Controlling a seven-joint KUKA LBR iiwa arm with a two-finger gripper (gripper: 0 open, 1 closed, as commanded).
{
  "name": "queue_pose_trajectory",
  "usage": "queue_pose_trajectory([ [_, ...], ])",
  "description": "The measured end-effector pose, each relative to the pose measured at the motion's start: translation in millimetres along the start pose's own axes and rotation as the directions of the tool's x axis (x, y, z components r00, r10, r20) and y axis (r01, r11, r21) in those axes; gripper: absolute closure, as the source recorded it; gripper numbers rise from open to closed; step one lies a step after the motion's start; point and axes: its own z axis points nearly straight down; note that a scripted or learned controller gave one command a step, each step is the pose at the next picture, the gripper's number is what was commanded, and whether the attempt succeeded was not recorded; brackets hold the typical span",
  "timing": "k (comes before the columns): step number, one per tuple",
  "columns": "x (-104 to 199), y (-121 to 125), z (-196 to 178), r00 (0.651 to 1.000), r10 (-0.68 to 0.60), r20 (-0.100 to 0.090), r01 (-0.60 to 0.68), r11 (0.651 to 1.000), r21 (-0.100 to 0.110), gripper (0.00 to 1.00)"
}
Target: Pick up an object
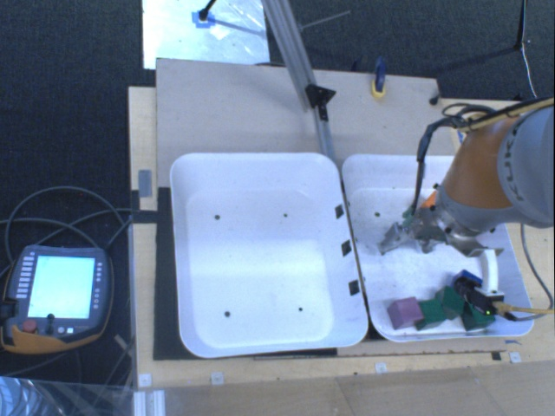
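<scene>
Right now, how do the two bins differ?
The left bin has only small dark dots on its floor; the right bin holds a purple block and green pieces in its near corner. The gripper is over the right bin, not the left. Both are white and shallow.
</scene>
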Motion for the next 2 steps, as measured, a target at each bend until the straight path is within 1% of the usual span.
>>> queue_pose_trajectory([
  [1, -0.1, 2.0, -14.4, 1.0, -0.002, 0.0, 0.002, 1.0, -0.008, 1.0],
  [2, -3.6, 9.8, -76.8, 1.0, -0.003, 0.002, 0.003, 1.0, -0.012, 1.0],
])
